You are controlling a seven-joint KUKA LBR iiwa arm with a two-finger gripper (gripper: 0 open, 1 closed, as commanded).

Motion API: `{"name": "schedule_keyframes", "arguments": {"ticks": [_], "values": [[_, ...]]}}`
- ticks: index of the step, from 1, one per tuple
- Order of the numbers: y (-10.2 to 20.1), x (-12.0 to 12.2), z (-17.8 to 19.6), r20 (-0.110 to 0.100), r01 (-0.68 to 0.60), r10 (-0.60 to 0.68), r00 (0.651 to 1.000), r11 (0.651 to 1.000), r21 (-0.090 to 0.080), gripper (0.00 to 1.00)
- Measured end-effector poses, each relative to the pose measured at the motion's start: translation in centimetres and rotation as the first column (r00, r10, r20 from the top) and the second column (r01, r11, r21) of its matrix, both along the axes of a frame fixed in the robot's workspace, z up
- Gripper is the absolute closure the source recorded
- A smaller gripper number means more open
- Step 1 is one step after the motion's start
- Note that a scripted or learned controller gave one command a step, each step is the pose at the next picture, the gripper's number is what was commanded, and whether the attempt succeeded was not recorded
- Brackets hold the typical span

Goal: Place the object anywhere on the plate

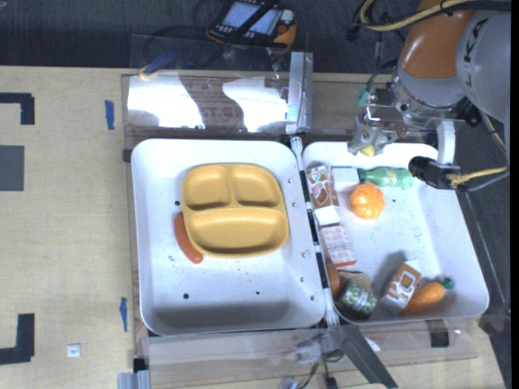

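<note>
A yellow divided plate (235, 209) lies in the left bin (162, 290). My gripper (369, 143) hangs over the far rim of the right bin (454, 241), well to the right of the plate. A small yellow object (371, 147) sits between its fingertips, and the gripper is shut on it. The grey arm with its orange band reaches in from the upper right.
An orange-red sausage-shaped item (186, 240) lies against the plate's left side. The right bin holds an orange (366, 201), a green bottle (388, 177), snack packets (328, 217), a can (358, 296), a carton (401, 286) and a carrot (428, 293).
</note>
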State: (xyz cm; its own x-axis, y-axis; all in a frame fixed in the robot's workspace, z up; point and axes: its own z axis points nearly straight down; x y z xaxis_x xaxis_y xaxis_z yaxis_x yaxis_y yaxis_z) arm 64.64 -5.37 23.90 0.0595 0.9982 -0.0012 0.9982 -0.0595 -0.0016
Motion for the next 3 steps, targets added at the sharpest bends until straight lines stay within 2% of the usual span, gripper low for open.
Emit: {"name": "schedule_keyframes", "arguments": {"ticks": [1,2,3], "values": [[9.1,2.0,0.7,0.001,-0.140,0.140,0.990,0.990,0.000,1.00],[12.3,1.9,-5.0,-0.003,-0.465,0.465,0.885,0.885,0.003,1.00],[16.0,2.0,-5.1,0.001,-0.756,0.756,0.655,0.655,0.002,1.00]]}}
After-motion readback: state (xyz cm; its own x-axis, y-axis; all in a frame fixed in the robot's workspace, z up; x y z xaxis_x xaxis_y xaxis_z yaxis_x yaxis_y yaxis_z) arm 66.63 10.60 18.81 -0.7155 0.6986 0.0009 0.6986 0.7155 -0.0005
